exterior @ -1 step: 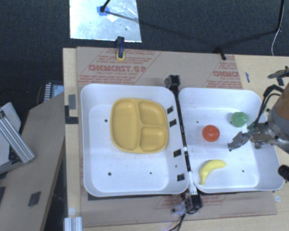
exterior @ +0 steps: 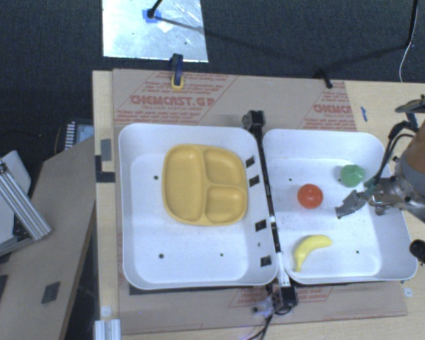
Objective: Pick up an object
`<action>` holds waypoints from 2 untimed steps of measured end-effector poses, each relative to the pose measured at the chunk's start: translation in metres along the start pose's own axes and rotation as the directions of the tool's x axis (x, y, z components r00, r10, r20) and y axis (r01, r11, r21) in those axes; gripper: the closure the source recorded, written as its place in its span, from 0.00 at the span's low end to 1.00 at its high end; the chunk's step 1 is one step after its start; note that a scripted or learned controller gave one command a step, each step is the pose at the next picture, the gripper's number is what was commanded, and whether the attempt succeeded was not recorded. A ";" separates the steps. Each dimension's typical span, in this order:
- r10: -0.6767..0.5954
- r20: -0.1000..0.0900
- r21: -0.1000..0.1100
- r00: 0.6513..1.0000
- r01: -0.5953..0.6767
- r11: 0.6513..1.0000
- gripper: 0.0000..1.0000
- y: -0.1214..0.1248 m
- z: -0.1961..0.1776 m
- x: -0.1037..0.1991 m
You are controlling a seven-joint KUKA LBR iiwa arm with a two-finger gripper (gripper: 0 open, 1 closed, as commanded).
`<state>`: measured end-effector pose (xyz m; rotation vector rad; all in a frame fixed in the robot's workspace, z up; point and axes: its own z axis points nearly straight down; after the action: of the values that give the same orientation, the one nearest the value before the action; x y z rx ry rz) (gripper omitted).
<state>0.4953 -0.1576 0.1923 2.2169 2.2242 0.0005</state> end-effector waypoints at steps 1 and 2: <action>0.002 -0.001 0.000 1.000 -0.002 1.000 0.00 0.006 0.049 -0.009; 0.003 -0.002 0.003 1.000 -0.003 1.000 0.00 0.006 0.101 -0.008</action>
<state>0.5017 -0.1658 0.0914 2.2226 2.2229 -0.0004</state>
